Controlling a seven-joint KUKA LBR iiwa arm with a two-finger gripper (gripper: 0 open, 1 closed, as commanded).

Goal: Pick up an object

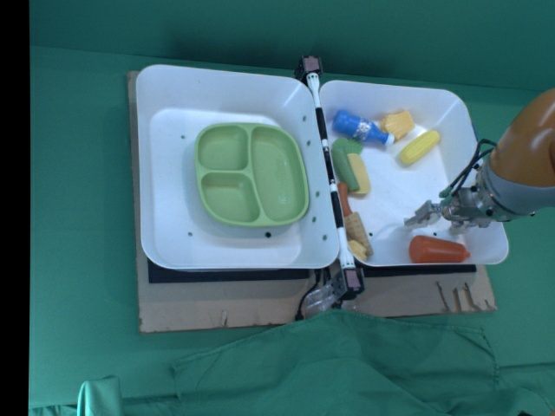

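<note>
From my seat I see the arm [529,159] reaching in from the right over the right bin [460,111], grey wrist under its orange band. The hand [427,215] sits low above the bin's bare floor near the front right corner, and its fingers [420,216] point left; I cannot tell whether they are spread or pressed together, and I see nothing between them.

Just in front of the hand, near the bin's front rim, lies an orange-red toy carrot [438,249], close to the fingers but apart from them. Further back in the same bin I have a blue bottle [359,127] beside a small yellow-orange piece [399,124], and a yellow toy corn cob [419,146] to their right. Along the left wall lie a green and yellow piece [351,165], a thin orange-red stick [344,198] and a tan corn-like piece [357,232].

The left bin [165,102] holds a light green three-compartment plate [251,174]. Both bins rest on a cardboard sheet [217,306] on the green-covered desk [78,189].
</note>
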